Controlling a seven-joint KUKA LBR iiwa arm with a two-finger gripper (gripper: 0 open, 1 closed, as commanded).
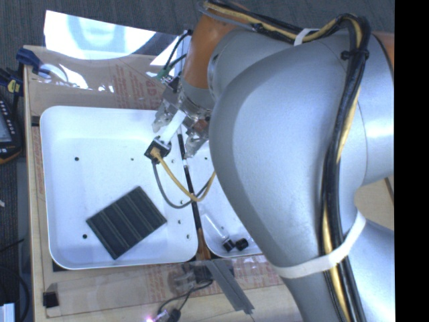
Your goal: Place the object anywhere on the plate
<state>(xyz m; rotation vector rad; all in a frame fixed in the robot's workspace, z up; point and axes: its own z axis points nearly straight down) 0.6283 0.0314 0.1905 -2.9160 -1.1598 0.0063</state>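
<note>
Dark grey ribbed plate (126, 221) is lying near the left bin's (57, 129) front edge. Nothing is being seen on it, so placement is judged undone. Gripper (175, 127) is being held above the bin's right edge; finger state and object cannot be told.

Single fixed camera above bench, looking down at slant. Close enough that bulky grey arm (295, 153), entering from frame right, covers most of right half. Shallow white left bin (60, 180) seen nearly whole; second white bin (218, 241) mostly hidden behind arm. Wooden bench edge (120, 284) runs along bottom.
</note>
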